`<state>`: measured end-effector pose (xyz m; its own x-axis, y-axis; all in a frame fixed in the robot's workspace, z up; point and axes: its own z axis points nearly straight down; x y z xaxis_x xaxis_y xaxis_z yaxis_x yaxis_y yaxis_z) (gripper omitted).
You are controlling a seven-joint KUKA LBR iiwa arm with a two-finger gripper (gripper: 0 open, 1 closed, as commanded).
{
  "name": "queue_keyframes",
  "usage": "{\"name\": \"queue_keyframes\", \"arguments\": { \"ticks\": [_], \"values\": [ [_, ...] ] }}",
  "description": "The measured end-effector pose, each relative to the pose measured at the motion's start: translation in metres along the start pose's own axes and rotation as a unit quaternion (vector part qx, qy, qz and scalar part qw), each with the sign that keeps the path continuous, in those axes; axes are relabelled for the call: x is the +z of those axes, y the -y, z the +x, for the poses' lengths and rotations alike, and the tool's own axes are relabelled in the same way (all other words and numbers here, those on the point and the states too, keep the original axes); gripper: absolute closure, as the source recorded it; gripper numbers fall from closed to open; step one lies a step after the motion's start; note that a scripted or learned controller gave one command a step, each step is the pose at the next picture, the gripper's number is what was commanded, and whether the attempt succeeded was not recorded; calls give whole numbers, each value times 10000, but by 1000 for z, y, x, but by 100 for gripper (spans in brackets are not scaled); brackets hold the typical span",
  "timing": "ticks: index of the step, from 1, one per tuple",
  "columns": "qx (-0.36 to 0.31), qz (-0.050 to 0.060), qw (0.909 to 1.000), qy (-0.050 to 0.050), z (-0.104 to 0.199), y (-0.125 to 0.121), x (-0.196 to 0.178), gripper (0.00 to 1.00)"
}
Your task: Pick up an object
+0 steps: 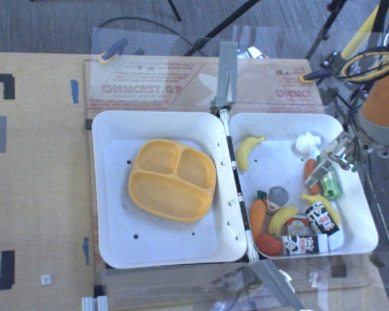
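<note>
The right bin (350, 125) holds several small toys. Among them are a yellow banana (246, 151), a white lump (306, 142), an orange piece (309, 169), a green piece (330, 188), a grey disc (278, 195), a carrot (257, 216), a second banana (282, 218), a red piece (268, 243) and two cow-patterned cartons (305, 243) (321, 219). My gripper (324, 169) hangs low over the right side of this bin. It sits just above the orange and green pieces, and nothing is visibly lifted.
The left bin (110, 135) carries a yellow divided plate (173, 180). A ridge (232, 173) separates the two bins. Cables and stand legs (356, 63) crowd the area beyond the right bin's far corner.
</note>
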<state>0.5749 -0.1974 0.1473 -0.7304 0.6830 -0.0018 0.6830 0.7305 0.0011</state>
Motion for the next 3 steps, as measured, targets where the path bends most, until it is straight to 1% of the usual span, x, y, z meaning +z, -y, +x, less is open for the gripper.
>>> {"name": "queue_keyframes", "arguments": {
  "ticks": [1, 2, 3],
  "values": [
    [-685, -8, 9976, 12, 19, -22, 61, 0],
    [-1819, -25, 9833, 25, 50, -90, 60, 0],
    [-1835, -49, 9830, 95, 127, -6, 58, 0]
  ]
}}
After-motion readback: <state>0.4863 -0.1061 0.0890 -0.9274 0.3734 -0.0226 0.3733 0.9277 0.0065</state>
